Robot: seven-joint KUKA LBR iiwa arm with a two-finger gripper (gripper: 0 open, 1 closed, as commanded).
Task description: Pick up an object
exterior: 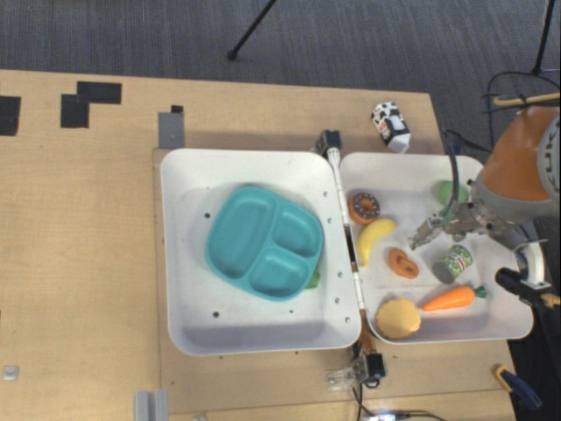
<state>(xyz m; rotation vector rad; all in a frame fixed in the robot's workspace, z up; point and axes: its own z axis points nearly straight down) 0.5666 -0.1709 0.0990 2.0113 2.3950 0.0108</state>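
The right bin (412, 175) holds several toy foods: a brown donut (364, 206), a yellow banana (375, 237), an orange slice-like piece (403, 263), a small can with a green label (457, 261), an orange carrot (449, 300) and a round yellow piece (399, 318). My gripper (436, 231) hangs over the middle right of this bin, just above and left of the can and right of the banana. Its fingers are spread open with nothing between them. A green object (447, 191) is partly hidden behind the arm.
The left bin (188, 235) carries a teal divided plate (266, 241) with something green peeking out under its right edge. A black-and-white toy carton (390, 126) lies on the bench behind the right bin. Cables and clips sit near the bins' front edge.
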